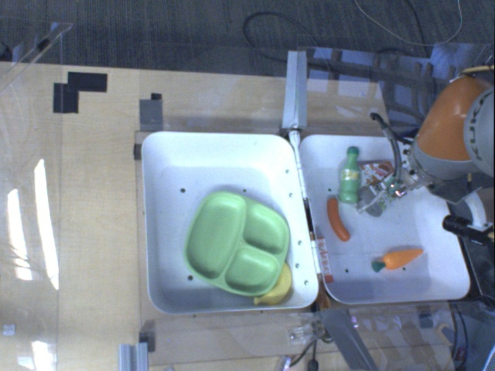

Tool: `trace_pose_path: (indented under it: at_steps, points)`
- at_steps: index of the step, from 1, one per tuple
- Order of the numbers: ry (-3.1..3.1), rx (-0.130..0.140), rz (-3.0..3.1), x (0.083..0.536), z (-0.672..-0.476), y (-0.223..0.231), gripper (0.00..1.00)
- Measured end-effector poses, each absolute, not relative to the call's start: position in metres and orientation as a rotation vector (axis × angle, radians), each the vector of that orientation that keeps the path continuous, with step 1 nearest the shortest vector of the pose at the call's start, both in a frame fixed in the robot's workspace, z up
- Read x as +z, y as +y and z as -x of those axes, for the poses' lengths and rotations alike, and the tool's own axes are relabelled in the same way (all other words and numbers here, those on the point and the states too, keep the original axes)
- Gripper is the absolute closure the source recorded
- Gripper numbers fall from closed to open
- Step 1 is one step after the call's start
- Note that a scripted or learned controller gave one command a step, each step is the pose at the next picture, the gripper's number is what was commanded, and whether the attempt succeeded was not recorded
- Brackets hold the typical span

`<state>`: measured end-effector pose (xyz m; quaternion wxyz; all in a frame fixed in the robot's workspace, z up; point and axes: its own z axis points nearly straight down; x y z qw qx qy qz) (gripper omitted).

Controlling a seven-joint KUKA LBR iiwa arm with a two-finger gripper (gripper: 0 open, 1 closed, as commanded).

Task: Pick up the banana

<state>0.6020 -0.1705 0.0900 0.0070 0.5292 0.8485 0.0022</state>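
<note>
While my jaws [380,199] are hanging over the right bin [433,284], the banana [277,289] is lying in the left bin [166,207], at its near-right corner, mostly tucked under the green divided plate [238,242]. Only a yellow curve is showing past the plate's lower-right edge, close to the bin wall.

Jaw state: cannot tell whether apart or together; the tip is blurring into a crumpled packet [377,175] beneath it. Nothing is visibly sitting between them.

Other items w/ me in the right bin: green bottle [350,176], red sausage-shaped item [338,219], carrot [398,259]. None are relevant to the task.

Handling assessment, banana (judgement): looks like a toy or real fruit, can't confirm which. Either way I'm expecting it to be light, fairly stiff, w/ a smooth skin that is prob. somewhat slippery. Curved body means a grip across the narrow width, approx. mid-length, is holding best.

Access problem: mid-length is under the plate. Exposed part is prob. one end and the outer curve only, w/ the bin wall crowding it. I'm judging a pinch on the exposed curve as feasible but tight; the plate rim is likely interfering.
</note>
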Motion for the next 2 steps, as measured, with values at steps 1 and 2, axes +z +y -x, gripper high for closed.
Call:
trace_pose_path:
  at_steps: [1, 2]
  points:
    - [2.456, -0.018, -1.991, 0.13, -0.655, -0.16, 0.0]
    - [2.395, 0.009, -2.025, 0.187, -0.643, -0.022, 0.0]
